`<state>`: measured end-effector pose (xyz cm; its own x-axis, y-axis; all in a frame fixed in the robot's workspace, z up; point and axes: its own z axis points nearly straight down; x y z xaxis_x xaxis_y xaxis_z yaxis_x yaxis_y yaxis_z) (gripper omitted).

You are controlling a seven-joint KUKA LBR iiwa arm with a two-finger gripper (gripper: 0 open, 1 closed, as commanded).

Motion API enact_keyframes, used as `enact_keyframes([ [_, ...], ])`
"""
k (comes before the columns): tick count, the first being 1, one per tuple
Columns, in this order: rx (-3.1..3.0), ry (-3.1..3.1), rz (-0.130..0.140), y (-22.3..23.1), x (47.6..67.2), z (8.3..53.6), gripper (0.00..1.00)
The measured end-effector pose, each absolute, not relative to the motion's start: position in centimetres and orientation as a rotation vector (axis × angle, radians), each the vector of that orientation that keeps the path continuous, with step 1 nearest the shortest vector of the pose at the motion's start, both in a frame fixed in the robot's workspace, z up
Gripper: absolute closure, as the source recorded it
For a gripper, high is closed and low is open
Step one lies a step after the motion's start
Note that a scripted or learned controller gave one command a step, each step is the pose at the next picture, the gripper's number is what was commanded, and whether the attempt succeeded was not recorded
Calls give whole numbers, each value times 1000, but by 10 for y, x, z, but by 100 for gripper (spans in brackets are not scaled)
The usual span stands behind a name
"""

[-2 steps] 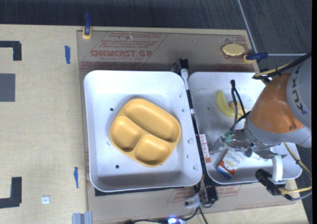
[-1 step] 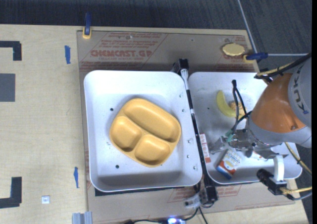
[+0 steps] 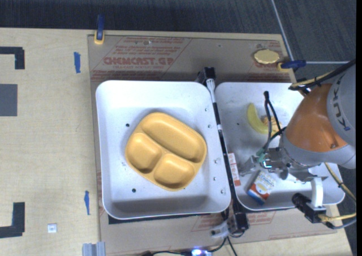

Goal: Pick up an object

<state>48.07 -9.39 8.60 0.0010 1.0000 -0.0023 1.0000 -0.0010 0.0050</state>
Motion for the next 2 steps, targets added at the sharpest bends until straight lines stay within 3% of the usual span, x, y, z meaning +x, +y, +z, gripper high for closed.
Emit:
enact_keyframes([
  [2, 2218, 2219, 5, -94, 481, 86, 0],
])
